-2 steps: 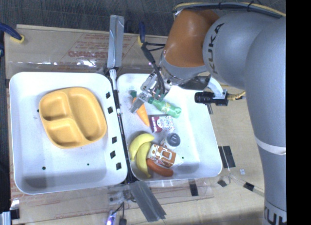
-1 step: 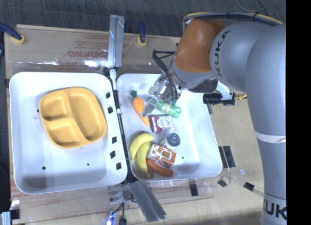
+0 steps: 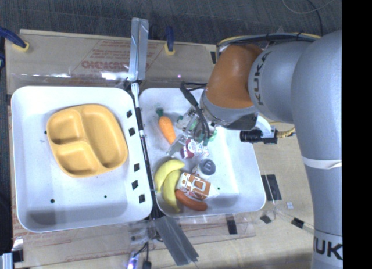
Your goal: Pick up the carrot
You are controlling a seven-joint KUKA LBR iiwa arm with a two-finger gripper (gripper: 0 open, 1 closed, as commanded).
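Camera view looks down on two white bins side by side. Left bin (image 3: 29, 204) holds a yellow divided plate (image 3: 86, 140), lying flat. Right bin (image 3: 247, 195) is busier: bananas (image 3: 165, 183) at its near left, a small printed box (image 3: 195, 185) touching them, a red sausage-like piece (image 3: 192, 203) under that box, and a round grey cap (image 3: 207, 167). The carrot (image 3: 167, 129), orange with a green top, lies slantwise in the upper left of this bin. The gripper (image 3: 195, 129) hangs just right of the carrot; whether its jaws are parted or closed, I cannot tell.
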